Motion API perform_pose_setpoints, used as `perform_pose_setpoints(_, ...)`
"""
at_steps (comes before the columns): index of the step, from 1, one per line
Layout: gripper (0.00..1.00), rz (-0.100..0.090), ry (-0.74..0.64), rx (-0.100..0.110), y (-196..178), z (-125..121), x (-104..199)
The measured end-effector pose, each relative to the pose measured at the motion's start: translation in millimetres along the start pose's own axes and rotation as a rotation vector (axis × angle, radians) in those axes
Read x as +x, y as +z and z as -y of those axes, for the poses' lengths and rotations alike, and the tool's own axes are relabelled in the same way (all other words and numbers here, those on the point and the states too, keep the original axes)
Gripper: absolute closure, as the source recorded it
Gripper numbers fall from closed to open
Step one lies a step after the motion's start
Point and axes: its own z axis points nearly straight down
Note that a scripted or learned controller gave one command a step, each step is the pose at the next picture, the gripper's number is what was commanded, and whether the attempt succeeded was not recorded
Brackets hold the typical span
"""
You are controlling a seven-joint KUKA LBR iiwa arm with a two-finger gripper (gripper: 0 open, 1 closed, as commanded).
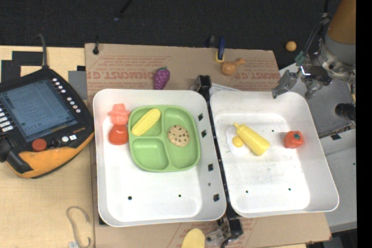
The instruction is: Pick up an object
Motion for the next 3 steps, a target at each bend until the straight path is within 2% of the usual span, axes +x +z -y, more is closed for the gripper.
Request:
perform_pose_setpoints(1, 0.00, 0.003, -0.002, -0.014, -9, -2, 0)
perform_pose_setpoints(2, 0.00, 0.002, -0.007, -0.010, 35, -8, 4)
perform_pose_setpoints(3, 0.00, 0.001, -0.005, -0.008, 98, -9, 12)
